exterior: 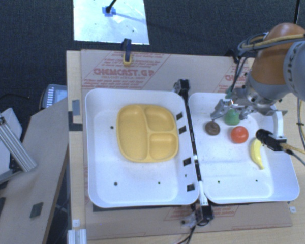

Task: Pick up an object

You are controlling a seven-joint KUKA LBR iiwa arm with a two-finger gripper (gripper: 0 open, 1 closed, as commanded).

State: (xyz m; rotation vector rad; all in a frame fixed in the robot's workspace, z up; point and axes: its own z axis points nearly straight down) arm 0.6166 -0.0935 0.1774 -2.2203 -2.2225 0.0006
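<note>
In the right bin (274,184), upper right of frame, the claw (233,110) hangs over a green ball (232,118), its grip unclear; closing and lifting should come next.

Both bins, the left bin (99,187) and the right bin (244,187), appear to be smooth white plastic with a soft sheen. The yellow divided tray (145,132) looks like matt moulded plastic. The bench sheet (142,71) resembles brown cardboard with red print. The gripper (234,108) shows bare grey metal; the arm's orange band (277,50) is glossy. The banana (256,154), red ball (239,134) and green object (232,118) look smooth, plastic-like. The brown disc (212,128) appears dull.
</note>
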